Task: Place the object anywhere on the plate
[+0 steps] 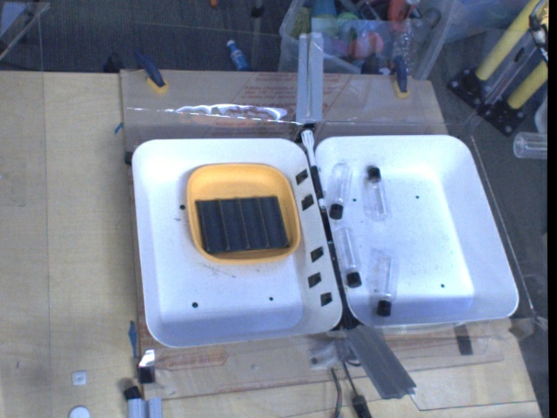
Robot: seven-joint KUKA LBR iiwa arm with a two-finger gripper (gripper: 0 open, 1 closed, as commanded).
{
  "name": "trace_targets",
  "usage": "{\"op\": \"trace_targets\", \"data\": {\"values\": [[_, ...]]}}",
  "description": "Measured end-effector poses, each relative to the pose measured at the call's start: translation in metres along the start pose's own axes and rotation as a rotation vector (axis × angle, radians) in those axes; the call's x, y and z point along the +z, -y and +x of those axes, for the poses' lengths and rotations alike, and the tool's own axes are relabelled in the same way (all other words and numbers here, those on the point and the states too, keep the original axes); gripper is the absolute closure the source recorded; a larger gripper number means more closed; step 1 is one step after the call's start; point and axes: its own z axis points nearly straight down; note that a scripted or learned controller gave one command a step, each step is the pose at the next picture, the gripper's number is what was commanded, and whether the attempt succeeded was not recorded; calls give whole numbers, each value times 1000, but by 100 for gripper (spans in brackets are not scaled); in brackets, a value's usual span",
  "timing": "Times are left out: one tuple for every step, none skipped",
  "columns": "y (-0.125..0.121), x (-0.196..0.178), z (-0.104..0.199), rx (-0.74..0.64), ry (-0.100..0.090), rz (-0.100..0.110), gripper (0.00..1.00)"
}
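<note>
A square yellow plate (239, 173) with rounded corners sits in the left white bin (174, 307), a little behind its middle. A black ridged rectangular object (242, 224) lies flat on the plate and covers most of its front half. In the right white bin (448, 225), several clear vials with black caps lie scattered, among them one (338, 190) by the divider, one (375, 195) beside it and one (383, 284) near the front.
Black tabs (313, 232) run along the ridge where the two bins meet. A grey upright post (306, 72) stands behind that ridge. A clear tub of colourful items (370, 16) sits beyond the bench at the back.
</note>
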Motion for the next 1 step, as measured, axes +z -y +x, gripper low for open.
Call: {"op": "trace_targets", "data": {"values": [[-10, 0, -46, 0, 2, 0, 100]]}}
